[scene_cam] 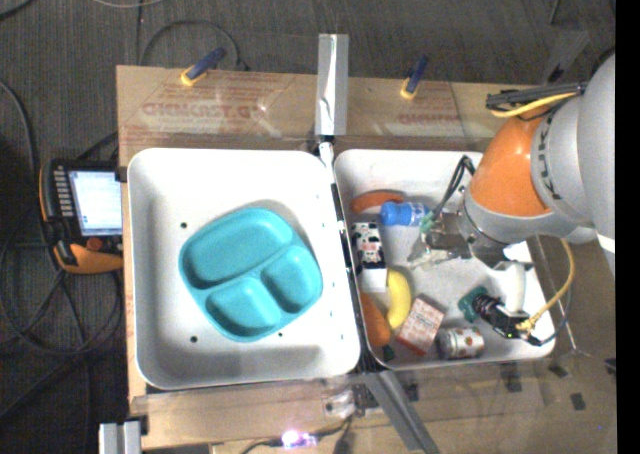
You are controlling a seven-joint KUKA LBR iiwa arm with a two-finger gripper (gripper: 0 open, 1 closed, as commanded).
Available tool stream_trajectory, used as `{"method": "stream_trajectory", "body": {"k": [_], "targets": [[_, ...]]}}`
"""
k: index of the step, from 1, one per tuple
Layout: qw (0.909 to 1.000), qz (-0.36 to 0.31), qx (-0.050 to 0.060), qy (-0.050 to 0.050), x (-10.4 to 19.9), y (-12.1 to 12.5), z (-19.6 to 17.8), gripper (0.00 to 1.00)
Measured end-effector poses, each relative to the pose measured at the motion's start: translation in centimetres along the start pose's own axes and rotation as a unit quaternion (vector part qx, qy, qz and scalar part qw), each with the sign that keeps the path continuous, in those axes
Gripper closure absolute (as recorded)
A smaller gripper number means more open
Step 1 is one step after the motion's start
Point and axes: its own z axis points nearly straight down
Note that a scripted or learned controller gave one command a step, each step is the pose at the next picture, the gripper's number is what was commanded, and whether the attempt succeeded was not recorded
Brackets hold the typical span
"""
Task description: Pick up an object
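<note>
Lay jumbled in the right bin (350, 167): yellow banana (399, 299) near centre, curved, lengthwise; small silver can (463, 343) on its side at five o'clock; red-and-white packet (421, 325) between them, touching the banana; blue-capped bottle (404, 214) at eleven o'clock; orange piece (374, 318) at seven o'clock along the left wall.

Left bin (150, 242): blue divided tray (252, 272) fills centre, free strips toward 9 and 6 o'clock. Right bin (545, 347) crowded: banana (399, 297), can (461, 343), blue-capped bottle (402, 214), arm (520, 182) covering 3 o'clock. Free patch near 12 o'clock, possibly shadowed.
</note>
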Motion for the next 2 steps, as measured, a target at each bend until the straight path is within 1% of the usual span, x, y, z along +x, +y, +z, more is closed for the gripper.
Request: {"method": "stream_trajectory", "body": {"k": [1,2], "targets": [[0.9999,0.006,0.01,0.001,1.7,-1.2,-0.6,1.0],[0.9804,0.197,0.005,-0.001,1.9,0.1,0.9,1.0]]}}
